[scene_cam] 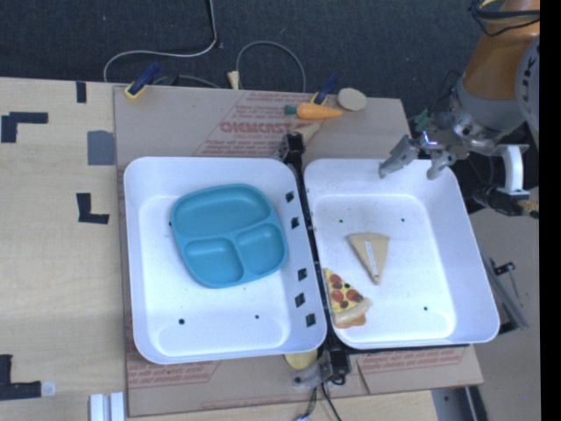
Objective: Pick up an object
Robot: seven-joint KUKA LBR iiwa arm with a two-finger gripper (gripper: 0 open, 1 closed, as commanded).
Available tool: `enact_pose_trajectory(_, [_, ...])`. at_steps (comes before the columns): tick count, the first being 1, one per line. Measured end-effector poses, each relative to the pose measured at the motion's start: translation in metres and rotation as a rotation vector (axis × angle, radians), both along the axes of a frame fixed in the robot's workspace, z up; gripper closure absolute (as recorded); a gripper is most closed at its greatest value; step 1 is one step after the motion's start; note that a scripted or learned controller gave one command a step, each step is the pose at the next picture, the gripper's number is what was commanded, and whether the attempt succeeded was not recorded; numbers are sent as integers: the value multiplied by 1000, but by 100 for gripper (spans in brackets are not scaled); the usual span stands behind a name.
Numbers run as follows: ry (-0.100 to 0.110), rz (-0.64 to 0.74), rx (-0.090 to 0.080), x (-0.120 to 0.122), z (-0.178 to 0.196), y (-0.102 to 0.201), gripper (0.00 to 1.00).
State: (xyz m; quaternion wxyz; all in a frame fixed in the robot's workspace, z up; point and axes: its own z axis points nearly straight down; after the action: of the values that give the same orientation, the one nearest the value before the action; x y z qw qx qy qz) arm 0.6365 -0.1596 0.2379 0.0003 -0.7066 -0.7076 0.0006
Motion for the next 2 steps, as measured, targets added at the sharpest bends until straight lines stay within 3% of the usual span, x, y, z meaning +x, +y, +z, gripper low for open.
enact_pose_trajectory(1, [-2, 0, -3, -49, -158, 26, 0])
enact_pose_trajectory(2, [-5, 6, -1, 25, -152, 65, 0])
